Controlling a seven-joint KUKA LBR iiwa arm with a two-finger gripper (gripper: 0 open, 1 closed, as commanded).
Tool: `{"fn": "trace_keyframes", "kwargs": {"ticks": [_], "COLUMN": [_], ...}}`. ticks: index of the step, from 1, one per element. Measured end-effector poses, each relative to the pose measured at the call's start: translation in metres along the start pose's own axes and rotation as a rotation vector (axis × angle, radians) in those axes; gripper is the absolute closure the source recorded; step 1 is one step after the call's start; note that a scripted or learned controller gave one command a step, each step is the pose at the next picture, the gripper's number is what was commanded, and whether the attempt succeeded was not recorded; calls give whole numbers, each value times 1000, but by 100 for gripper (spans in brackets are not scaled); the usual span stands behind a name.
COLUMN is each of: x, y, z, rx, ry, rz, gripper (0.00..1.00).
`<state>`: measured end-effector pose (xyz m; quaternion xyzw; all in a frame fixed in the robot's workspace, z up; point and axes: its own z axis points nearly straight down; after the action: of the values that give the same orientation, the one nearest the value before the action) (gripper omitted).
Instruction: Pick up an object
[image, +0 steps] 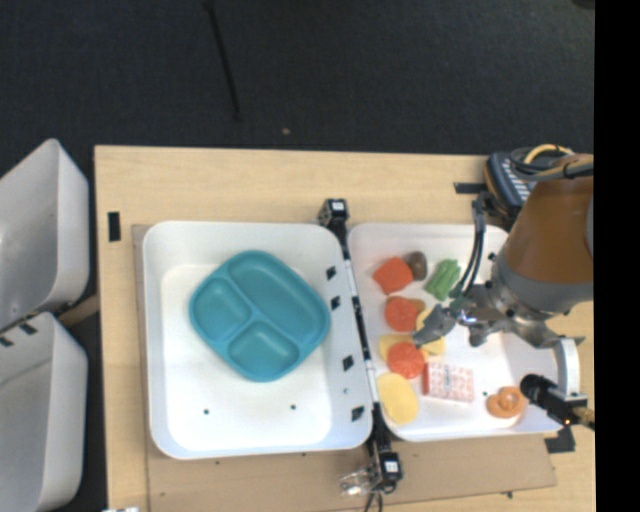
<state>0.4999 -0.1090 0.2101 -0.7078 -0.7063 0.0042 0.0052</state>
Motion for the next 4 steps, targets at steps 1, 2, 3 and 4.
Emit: {"fn": "trace_keyframes", "kwargs": {"ticks": [1, 2, 3, 4], "x": [0, 2, 3, 0], "y": [3, 2, -8, -5], "z": [-7, 35, 90, 106], "rx": [-14, -11, -9, -20], "ry": [-2, -2, -2, -7], "rz": [-3, -1, -1, 2], "gripper": [0, 0, 0, 0]}}
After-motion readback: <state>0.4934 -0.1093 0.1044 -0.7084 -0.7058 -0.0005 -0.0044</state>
